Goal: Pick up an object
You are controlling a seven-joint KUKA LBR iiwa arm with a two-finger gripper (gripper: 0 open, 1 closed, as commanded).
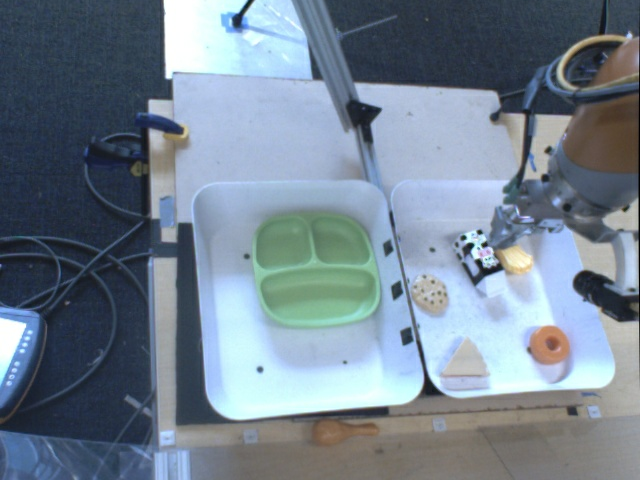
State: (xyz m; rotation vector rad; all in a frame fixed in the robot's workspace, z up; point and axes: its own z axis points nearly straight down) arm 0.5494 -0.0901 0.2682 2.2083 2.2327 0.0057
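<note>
The right bin [575, 268] is sitting against the left bin [215, 298], their rims meeting down the middle of the bench [260, 128], and the arm [600, 138] is reaching in from three o'clock over the right bin's upper half. The claw [507, 230] is hanging just at twelve o'clock of the yellow piece [517, 260] and at two o'clock of the black-and-white block [477, 257], which is touching that piece; whether the claw is spread or pressed together cannot be told. The block's long axis is running from ten o'clock to four o'clock. The cookie [430, 293] is lying near the dividing rim, the wedge [465, 360] near the front wall, the orange ring [550, 346] toward the five o'clock corner. Open floor is lying between these three. A green tray [316, 270] is occupying the left bin's centre.
</note>
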